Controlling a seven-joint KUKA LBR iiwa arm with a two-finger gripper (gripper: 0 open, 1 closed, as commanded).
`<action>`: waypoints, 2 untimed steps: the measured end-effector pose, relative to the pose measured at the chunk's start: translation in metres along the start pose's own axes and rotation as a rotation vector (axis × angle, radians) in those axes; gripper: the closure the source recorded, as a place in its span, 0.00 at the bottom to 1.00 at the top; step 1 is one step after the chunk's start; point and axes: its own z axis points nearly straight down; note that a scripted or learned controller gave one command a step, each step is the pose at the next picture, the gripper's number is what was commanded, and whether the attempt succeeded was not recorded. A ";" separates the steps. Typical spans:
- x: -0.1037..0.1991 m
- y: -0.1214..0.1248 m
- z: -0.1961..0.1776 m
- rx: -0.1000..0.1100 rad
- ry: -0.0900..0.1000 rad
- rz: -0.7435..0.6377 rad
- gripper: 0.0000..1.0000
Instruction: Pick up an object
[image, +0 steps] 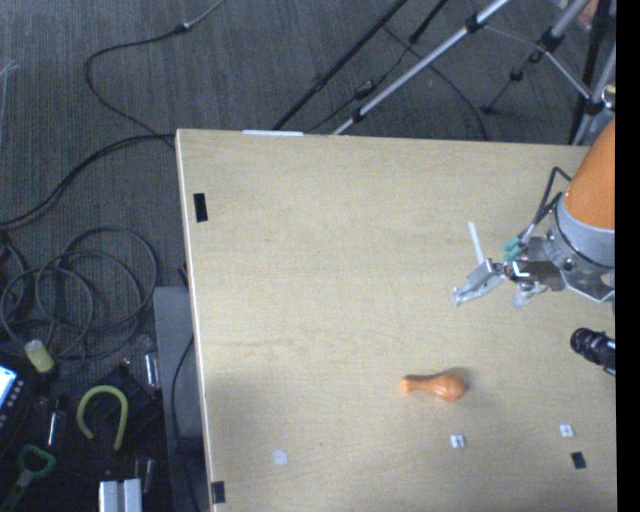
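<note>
orange pear-shaped object (436, 386) lying flat on the bench (300, 300), low centre, narrow neck pointing left, smooth and rounded | not picked up yet, the whole grasp is left | pincer (478, 270) well apart up-right, fingers spread, nothing between them

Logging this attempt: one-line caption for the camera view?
Open claw hovers over the tan bench, apart from the orange object lying nearer the camera.
</note>
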 end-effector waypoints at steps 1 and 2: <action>-0.035 0.085 0.040 0.000 -0.002 -0.062 0.00; -0.036 0.159 0.190 0.000 -0.003 -0.060 0.00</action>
